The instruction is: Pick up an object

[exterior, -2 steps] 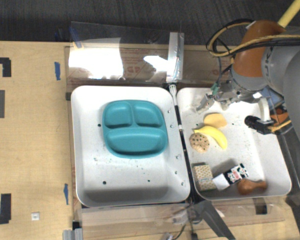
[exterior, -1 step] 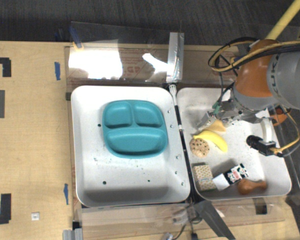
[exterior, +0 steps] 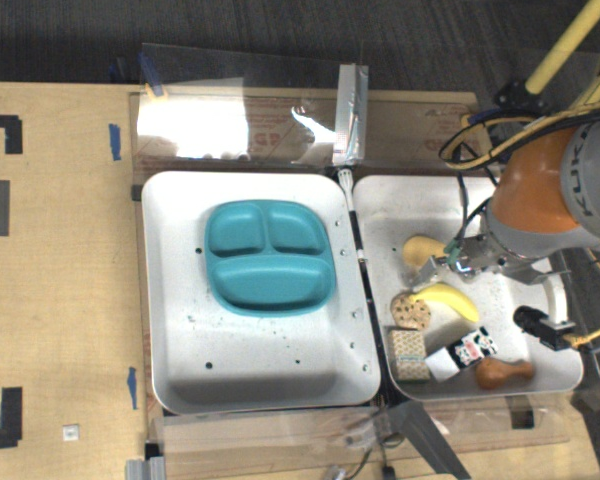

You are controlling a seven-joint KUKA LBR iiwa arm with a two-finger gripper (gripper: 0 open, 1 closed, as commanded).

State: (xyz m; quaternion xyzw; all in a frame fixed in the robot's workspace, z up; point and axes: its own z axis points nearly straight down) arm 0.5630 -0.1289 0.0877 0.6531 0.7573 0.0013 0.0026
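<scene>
While the pincer (exterior: 450,261) hangs low, grip unclear, one banana (exterior: 450,299), one teal tray (exterior: 270,254), two bins (exterior: 170,268).

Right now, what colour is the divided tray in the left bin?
Teal, seen clearly in the camera view: the divided tray.

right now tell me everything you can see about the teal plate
The teal plate is a rounded-corner tray that looks like matte plastic, split into three compartments: two small ones at the far side, one wide one nearer the camera. It lies flat, right side up, about the middle of the left bin, on its floor, with nothing in it or touching it.
</scene>
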